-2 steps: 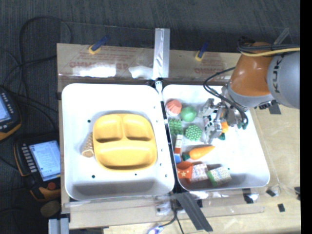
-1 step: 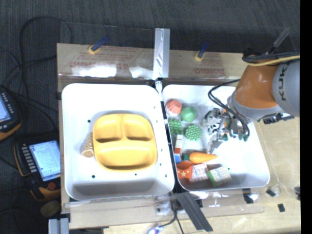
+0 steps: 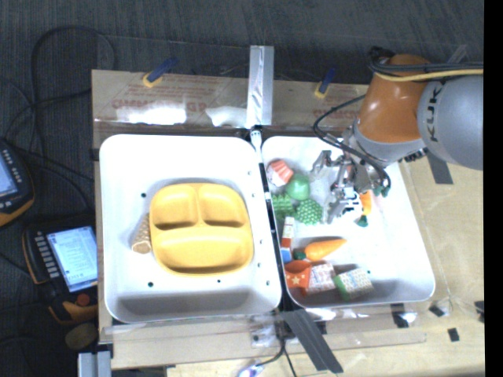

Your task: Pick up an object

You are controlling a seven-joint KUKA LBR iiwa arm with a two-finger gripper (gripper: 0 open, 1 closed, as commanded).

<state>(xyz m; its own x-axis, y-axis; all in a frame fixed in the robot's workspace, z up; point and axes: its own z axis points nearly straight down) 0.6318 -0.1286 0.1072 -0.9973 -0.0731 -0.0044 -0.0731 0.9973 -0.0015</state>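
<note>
while my arm (image 3: 428, 120) reaches in from three o'clock, my gripper (image 3: 343, 188) hangs low over the upper middle of the right bin (image 3: 409, 242). whether my fingers are spread or closed i cannot tell (the metal parts blur together from up here), and nothing shows between them. the pickable things lie around me in this bin: a green ball (image 3: 298, 188) just beside me at nine o'clock, a green bumpy piece (image 3: 310, 210) at about eight, and a red-and-white round thing (image 3: 278, 171) further off at ten. a small black-and-white toy (image 3: 365, 203) with an orange tip sits close at four o'clock. a carrot (image 3: 324, 248) lies at six o'clock, and beyond it, along the bin's near wall, a red packet (image 3: 313, 276) and a green-ended box (image 3: 353, 283) lie side by side. over at nine o'clock, well apart from me, the left bin (image 3: 118, 210) holds a yellow divided tray (image 3: 201, 228), with a tan cone (image 3: 142, 234) touching its left edge.
</note>
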